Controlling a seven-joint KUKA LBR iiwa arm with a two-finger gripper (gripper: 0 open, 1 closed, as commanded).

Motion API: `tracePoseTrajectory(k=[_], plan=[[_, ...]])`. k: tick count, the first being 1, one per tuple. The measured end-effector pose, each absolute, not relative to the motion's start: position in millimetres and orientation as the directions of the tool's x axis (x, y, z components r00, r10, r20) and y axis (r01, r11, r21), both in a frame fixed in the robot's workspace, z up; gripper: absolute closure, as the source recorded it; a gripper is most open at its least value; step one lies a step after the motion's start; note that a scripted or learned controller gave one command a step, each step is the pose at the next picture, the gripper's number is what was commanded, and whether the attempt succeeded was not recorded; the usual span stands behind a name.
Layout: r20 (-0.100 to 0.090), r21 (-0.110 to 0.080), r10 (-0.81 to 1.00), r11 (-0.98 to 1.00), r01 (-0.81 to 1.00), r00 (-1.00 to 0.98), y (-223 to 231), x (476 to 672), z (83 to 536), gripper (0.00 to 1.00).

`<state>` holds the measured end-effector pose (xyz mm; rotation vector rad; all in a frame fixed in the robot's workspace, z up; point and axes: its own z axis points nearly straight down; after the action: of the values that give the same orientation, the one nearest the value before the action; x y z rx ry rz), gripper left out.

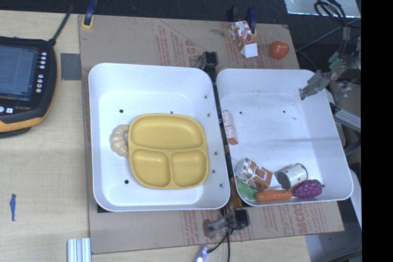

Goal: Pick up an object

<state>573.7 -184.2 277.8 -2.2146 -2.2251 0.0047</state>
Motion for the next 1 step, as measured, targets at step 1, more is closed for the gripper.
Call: tracePoseTrajectory(k=[1], plan=[[0.000, -0.006, 1.000, 0.005, 1.000, -0.005, -212.3, 518.7, 183.3, 0.00]])
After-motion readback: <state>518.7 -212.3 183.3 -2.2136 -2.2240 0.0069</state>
